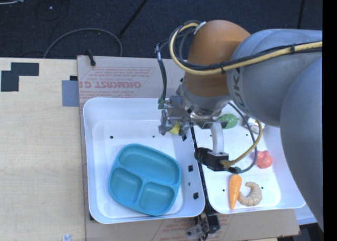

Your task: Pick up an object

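Two white bins are set side by side on the bench [37,145], presumably so things can be lifted from one and dropped in the other. The left bin [97,124] carries a blue divided plate [145,179], lying flat toward its near side. In the right bin [274,195] the small things are scattered loose: an orange carrot [234,191] just beside a tan curled shrimp-like toy [251,194] near the front, a pink piece [264,159] further back, and a green piece [229,121] half hidden under the wrist. The arm [274,77] is reached in from the right and hung low over the divider between the bins, toward their far side. The gripper [174,125] is seen at the inner far corner of the left bin, with something yellow [175,129] right at its tip; whether that is grasped cannot be told, and the state of the fingers cannot be told either, being too small and cluttered. No object is clearly lifted, so the pick is judged not yet done.
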Robot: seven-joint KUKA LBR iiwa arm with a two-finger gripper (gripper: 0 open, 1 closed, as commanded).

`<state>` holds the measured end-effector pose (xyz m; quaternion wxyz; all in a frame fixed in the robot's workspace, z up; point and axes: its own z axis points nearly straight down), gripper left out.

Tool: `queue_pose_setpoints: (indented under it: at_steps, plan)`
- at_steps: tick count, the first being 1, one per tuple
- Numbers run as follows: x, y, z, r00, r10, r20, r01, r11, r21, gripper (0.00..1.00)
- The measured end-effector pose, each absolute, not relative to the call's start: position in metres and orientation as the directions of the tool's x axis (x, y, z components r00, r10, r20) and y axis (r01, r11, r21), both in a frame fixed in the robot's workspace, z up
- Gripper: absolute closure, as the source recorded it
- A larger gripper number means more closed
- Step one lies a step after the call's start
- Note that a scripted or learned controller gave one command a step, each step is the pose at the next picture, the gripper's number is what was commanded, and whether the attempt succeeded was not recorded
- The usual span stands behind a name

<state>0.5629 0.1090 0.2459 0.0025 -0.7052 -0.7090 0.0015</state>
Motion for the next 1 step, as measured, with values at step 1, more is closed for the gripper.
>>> queue_pose_setpoints:
  at_steps: [1]
  plan:
    - [0.5633, 0.1069, 0.2461, -0.002, 1.0, 0.0, 1.0, 0.002, -0.005, 0.0]
